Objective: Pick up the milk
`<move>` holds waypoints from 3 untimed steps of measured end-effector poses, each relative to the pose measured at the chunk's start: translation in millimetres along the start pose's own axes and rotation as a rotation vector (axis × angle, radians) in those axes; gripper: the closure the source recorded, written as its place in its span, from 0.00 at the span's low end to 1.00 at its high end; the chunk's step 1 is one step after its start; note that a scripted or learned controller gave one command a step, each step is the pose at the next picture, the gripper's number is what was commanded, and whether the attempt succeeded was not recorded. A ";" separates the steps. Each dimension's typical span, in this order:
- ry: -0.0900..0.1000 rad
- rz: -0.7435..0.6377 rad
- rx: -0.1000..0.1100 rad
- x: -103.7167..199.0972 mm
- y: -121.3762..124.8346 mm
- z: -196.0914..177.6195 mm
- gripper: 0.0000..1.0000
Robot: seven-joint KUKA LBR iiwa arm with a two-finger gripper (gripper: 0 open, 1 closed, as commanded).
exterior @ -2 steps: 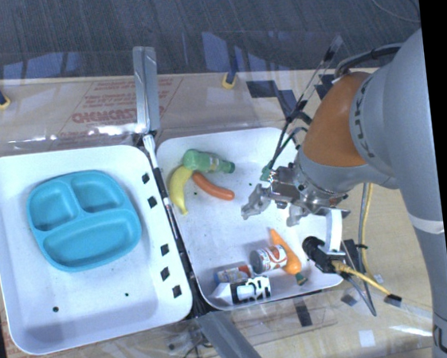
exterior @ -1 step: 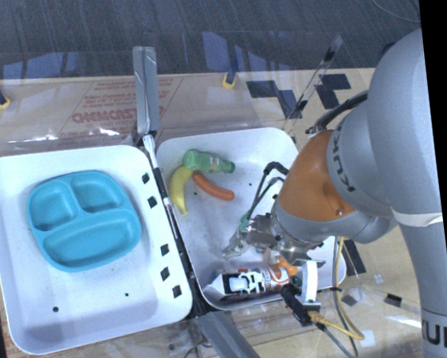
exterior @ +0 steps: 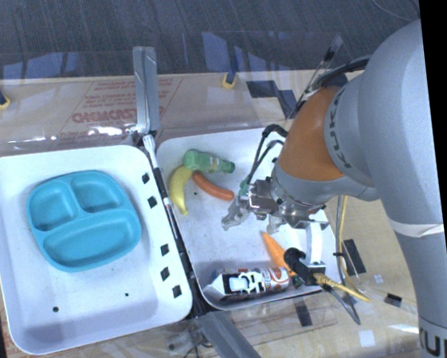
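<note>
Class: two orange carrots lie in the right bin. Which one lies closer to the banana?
The upper carrot, lying right beside the banana; the other carrot lies lower, near the milk.

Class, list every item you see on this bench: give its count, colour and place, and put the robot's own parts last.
Bins: two, white, side by side.
Divided plate: one, blue, left bin.
Banana: one, yellow, right bin, far left part.
Bottle: one, green, right bin, far side.
Carrots: two, orange, one by the banana, one under the gripper.
Milk: one, white carton lying flat, right bin's near edge.
Arm: one, grey with orange band, from the right.
Gripper: one, metal, above right bin's middle.
</note>
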State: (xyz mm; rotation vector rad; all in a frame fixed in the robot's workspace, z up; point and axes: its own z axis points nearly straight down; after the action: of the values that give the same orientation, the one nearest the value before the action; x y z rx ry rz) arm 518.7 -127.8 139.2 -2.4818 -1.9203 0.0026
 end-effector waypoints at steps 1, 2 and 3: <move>0.000 0.006 0.000 19.6 -49.2 48.7 0.00; 0.000 -0.066 -0.002 20.2 -49.1 15.9 0.00; -0.002 -0.268 -0.003 -31.5 -35.8 15.8 0.00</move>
State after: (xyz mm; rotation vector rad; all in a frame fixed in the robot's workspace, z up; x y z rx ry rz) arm 476.1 -149.2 123.5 -2.2055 -2.2364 0.0012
